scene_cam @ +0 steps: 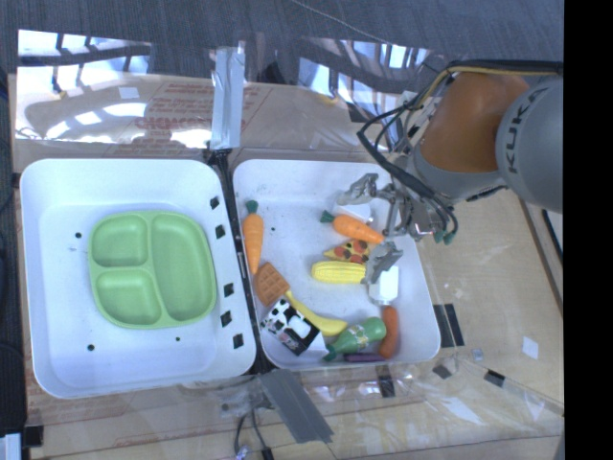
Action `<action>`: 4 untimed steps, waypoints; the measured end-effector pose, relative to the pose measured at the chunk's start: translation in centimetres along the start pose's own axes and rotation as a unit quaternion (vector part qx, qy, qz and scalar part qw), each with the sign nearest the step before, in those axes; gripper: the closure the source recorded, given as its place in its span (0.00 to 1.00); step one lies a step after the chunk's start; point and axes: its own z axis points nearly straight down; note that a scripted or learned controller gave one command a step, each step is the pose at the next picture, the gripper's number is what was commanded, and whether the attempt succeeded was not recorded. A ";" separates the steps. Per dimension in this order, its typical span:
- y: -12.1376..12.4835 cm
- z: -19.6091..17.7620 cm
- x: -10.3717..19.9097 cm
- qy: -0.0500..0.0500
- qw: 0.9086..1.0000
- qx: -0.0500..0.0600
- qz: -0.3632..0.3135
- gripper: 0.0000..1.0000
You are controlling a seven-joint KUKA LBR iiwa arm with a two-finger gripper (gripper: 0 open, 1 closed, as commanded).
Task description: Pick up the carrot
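Two carrots lie in the right bin (417,300): one (357,228) just beside the claw (388,220), whose grip I cannot tell, another (253,242) along the left wall.

Bench top of pale brown board (498,257), partly under a clear glossy sheet that mirrors bright windows along its far side (96,113). Dark grey ribbed carpet floor (287,8) beyond the far edge. Strip of silver-grey tape (226,99) running down the board toward the seam between the two shallow white bins (38,286). Short black tape marks (448,324) near the right front corner. Light even and bright, with strong glare.
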 end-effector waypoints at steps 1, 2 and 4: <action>0.0 7.7 0.4 -0.003 1.000 0.001 0.008 0.00; 0.2 6.9 0.2 -0.003 1.000 0.001 0.003 1.00; 1.4 -3.1 -3.6 -0.005 1.000 0.002 0.012 0.00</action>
